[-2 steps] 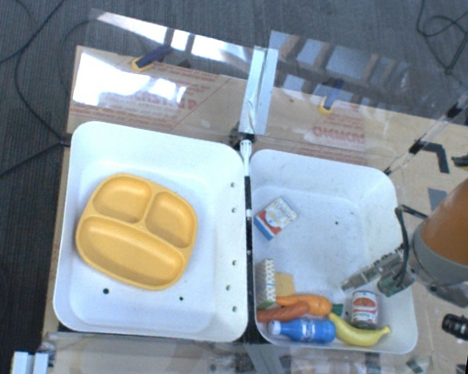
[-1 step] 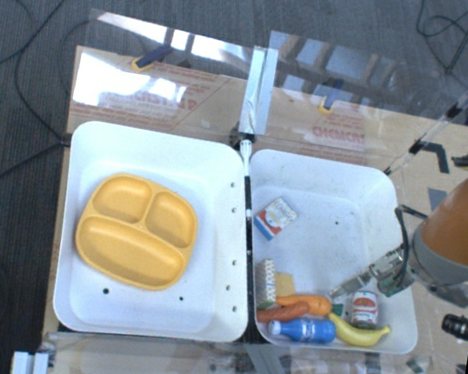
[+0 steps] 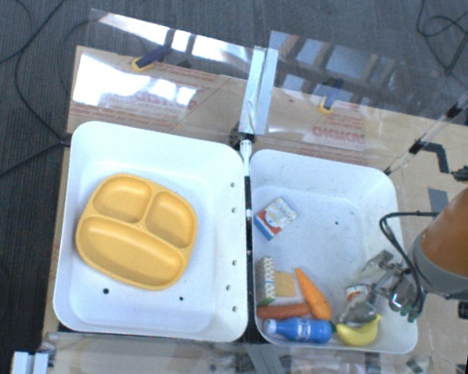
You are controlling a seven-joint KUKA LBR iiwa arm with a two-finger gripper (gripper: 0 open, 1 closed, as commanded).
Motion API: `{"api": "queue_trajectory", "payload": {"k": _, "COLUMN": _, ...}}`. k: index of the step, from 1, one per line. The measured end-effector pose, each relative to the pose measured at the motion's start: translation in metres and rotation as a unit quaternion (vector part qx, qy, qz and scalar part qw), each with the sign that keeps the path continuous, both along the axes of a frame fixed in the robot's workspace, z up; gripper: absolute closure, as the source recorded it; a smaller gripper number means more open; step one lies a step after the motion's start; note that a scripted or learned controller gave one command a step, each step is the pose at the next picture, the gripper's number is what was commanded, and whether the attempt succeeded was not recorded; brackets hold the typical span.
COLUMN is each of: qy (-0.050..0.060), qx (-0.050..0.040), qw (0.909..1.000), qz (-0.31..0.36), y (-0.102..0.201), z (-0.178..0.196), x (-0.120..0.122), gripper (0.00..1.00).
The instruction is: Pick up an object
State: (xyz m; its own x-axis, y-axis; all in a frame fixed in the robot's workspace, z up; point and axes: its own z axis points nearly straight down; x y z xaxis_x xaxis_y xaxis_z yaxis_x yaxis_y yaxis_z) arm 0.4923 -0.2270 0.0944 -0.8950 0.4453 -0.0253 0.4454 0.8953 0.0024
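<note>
1. camera view: the right bin [image 3: 340,185] holds a cluster of small things along its near side. a small white carton [image 3: 275,216] with red and blue print lies tilted near the bin's left wall, well apart from the rest.
2. lower down, a ridged tan cracker-like piece [image 3: 267,277] lies next to a flat tan slab [image 3: 285,284]. an orange carrot [image 3: 313,295] slants across them, and a darker red-orange piece [image 3: 284,311] lies just below it.
3. a blue bottle [image 3: 303,329] with a white band lies on its side against the near wall. a yellow banana [image 3: 358,333] curves just to its right, near the bin's near right corner.
4. the gripper [image 3: 373,292] is low over the near right part of the right bin, just above the banana. its metal parts blur together with a small white and red item under them, so i cannot tell how far the fingers are apart or whether anything is held.
5. the arm [image 3: 459,239], grey with an orange band, comes in from the right edge.
6. the left bin [image 3: 218,175] holds a yellow divided tray [image 3: 136,230], lying flat.
</note>
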Motion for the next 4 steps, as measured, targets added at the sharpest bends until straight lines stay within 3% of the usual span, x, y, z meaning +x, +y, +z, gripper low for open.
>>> {"api": "queue_trajectory", "payload": {"k": 1, "qy": 0.001, "qx": 0.0026, "qw": 0.9975, "qz": -0.071, "y": 0.002, "z": -0.001, "x": 0.077, "gripper": 0.00}}
{"api": "queue_trajectory", "payload": {"k": 2, "qy": 0.000, "qx": 0.0052, "qw": 0.9736, "qz": -0.228, "y": 0.026, "z": -0.002, "x": 0.120, "gripper": 0.00}}
{"api": "queue_trajectory", "payload": {"k": 3, "qy": 0.013, "qx": 0.0058, "qw": 0.9884, "qz": -0.151, "y": 0.003, "z": 0.027, "x": 0.072, "gripper": 0.00}}
{"api": "queue_trajectory", "payload": {"k": 4, "qy": 0.001, "qx": -0.0026, "qw": 1.0000, "qz": 0.001, "y": 0.020, "z": -0.001, "x": 0.050, "gripper": 0.00}}
